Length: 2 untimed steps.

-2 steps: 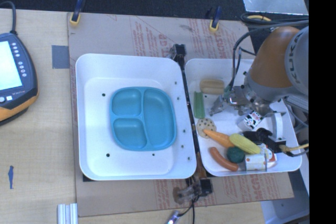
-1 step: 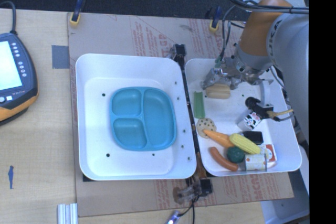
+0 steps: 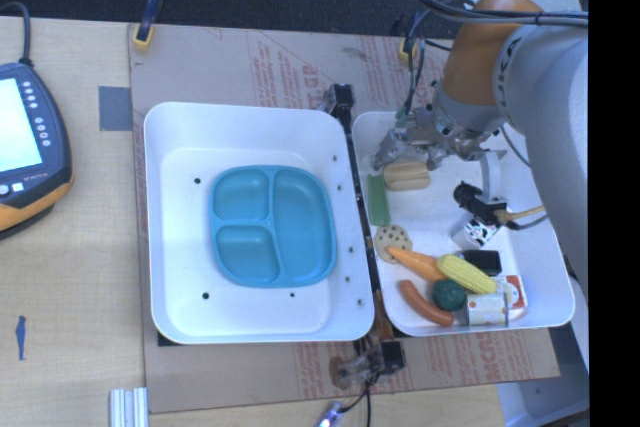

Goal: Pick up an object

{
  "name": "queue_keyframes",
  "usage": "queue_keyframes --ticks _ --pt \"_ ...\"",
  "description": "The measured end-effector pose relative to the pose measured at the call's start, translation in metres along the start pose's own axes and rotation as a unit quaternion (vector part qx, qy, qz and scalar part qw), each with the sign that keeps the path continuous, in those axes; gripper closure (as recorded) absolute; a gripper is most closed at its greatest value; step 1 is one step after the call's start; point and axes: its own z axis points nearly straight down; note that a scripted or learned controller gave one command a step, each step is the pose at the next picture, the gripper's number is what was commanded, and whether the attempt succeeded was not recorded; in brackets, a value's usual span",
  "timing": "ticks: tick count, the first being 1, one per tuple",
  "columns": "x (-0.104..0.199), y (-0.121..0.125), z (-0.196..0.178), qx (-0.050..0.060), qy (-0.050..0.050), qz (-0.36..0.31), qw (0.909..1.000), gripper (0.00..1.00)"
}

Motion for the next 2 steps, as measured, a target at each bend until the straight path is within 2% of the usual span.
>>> queue_keyframes --ticks 1,2 --pt "-0.001 0.0 -0.01 0.001 0.0 -0.001 1.0 1.0" --pt "0.01 -0.074 -0.1 -0.001 0.0 0.002 1.0 1.0"
